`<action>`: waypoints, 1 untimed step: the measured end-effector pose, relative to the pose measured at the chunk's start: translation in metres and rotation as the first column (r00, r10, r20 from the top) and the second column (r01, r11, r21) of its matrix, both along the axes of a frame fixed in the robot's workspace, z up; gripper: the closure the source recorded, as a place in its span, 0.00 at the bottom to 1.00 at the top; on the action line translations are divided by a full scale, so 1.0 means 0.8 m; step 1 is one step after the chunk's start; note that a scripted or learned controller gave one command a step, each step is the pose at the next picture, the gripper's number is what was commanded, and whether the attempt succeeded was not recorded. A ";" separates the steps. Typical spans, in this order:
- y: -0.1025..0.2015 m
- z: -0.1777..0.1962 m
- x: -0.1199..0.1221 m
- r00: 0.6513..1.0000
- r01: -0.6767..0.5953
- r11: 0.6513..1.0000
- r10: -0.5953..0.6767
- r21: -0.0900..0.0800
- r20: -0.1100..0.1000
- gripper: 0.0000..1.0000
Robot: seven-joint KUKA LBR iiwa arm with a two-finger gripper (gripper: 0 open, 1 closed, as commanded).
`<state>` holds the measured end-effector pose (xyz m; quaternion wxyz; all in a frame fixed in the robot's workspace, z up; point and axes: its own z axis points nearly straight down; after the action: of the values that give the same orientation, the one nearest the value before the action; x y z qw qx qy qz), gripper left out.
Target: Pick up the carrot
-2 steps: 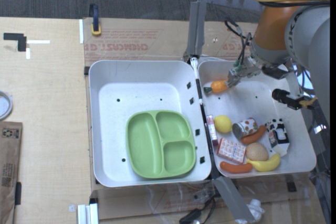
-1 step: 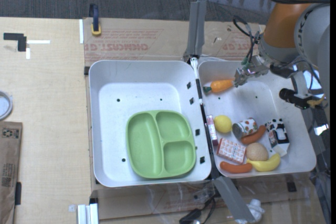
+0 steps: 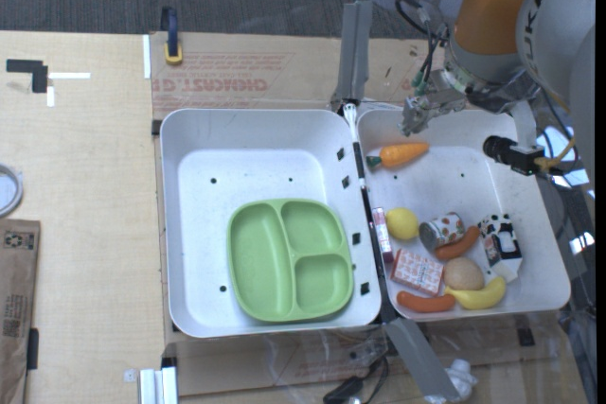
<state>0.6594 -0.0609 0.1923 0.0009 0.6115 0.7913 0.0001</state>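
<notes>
The carrot (image 3: 402,153) lies near the back-left corner of the right bin (image 3: 554,293), loose. The claw (image 3: 417,115) is held just above it; whether it is apart cannot be told. The carrot could be nudged against the wall and missed.

Green tray (image 3: 254,284): smooth plastic, probably matt. Bins (image 3: 189,232): white plastic. Bench (image 3: 76,156): pale wood.

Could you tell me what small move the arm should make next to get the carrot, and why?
Probably lower the pincer slightly toward the carrot. The carrot lies free on the floor of the right bin, just below the pincer in the view and away from the other toys.
</notes>
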 end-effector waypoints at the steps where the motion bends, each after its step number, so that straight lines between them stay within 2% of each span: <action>1: 0.000 0.000 0.000 1.000 0.000 1.000 0.000 0.000 -0.001 0.00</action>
<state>0.6592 -0.0612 0.1920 0.0007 0.6115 0.7913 -0.0003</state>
